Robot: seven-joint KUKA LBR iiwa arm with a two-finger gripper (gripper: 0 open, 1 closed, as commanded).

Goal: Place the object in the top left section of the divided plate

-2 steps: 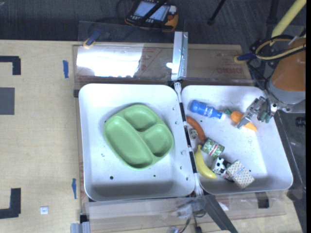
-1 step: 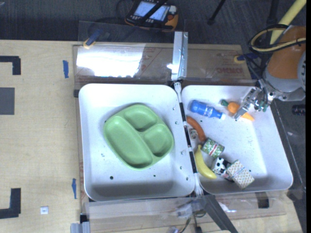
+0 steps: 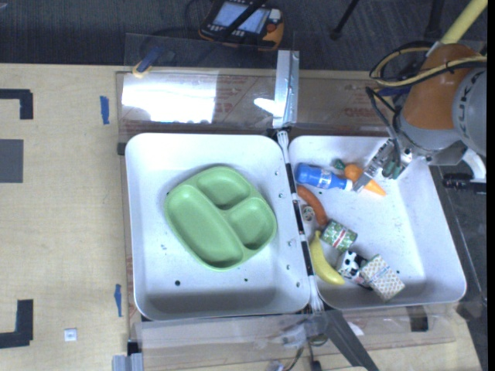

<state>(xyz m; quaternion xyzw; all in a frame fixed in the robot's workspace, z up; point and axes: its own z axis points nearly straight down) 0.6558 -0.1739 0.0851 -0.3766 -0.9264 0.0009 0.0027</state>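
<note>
Camera view: I am seeing the hand (image 3: pixel 384 164) hovering at upper right, grip state unclear, with the orange carrot (image 3: pixel 366 182) just lower-left; the green divided plate (image 3: pixel 220 216) is lying far left.

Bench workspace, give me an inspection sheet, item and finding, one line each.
Surface: two white bins side by side; left bin, right bin.
Job's things: green divided plate in the left bin, sections bare.
Clutter: in the right bin, blue bottle, carrot, sausage, green can, banana, patterned block.
Grippers: gripper above the right bin's far side, near the carrot; finger state unclear.
Cables: yellow and black loops at the arm.
Surroundings: handheld pendant beyond the bench; blue tape marks.
</note>
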